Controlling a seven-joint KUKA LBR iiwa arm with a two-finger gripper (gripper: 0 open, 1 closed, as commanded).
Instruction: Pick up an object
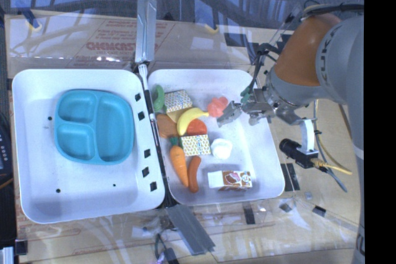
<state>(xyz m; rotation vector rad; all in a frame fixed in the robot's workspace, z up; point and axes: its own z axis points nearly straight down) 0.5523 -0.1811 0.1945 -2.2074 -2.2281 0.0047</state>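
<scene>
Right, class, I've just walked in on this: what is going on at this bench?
A grey robot arm reaches in from the right over the right bin, which holds toy food: a banana, a carrot, a small carton and more. Its gripper hangs above the bin's right part, near a pink piece, with nothing visibly held. The left bin holds a blue divided plate.

Both bins (37, 195) look like matt white plastic; the blue divided plate (94, 126) is smooth plastic with a soft sheen.
</scene>
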